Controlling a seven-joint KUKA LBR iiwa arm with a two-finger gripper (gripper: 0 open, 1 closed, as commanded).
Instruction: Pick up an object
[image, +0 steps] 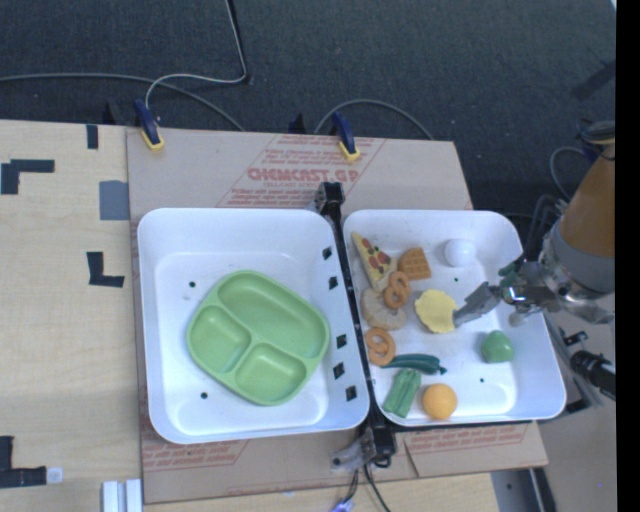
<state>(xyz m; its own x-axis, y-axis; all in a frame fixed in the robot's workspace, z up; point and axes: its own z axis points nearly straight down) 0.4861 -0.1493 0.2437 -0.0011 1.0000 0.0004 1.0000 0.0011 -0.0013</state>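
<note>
Two shallow white bins sit side by side on the table (60, 330), on one cardboard sheet (290, 170) held by two blue-and-yellow clamps (150, 128). The black divider (345, 300) between the bins serves as the landmark.

Left of the divider, the left bin (160, 240) holds one item: a green plate (258, 336) with three compartments, lying flat near the bin's centre.

Right of the divider, the right bin (535, 395) holds ten items, counted:
- one pizza slice (374, 260), closest to the divider at the far end;
- one brown cracker-like piece (414, 264), just beyond the slice;
- two pretzels (396, 292), one mid-bin, one lower and just beside the divider;
- one tan round cookie (383, 312), partly under the upper pretzel;
- one yellow chip-like piece (436, 311);
- one white ball (459, 251), far corner;
- one dark green pepper-like strip (416, 363);
- one green can-shaped object (402, 391), near end;
- one orange (439, 401), beside it;
- one green apple-like object (496, 347), farthest from the divider.

The claw (476, 304) reaches in low over the right bin. One dark finger tip lies at the yellow piece's edge; contact is probable but not certain. Whether the claw is wide or narrow cannot be told. Nothing is seen gripped.
</note>
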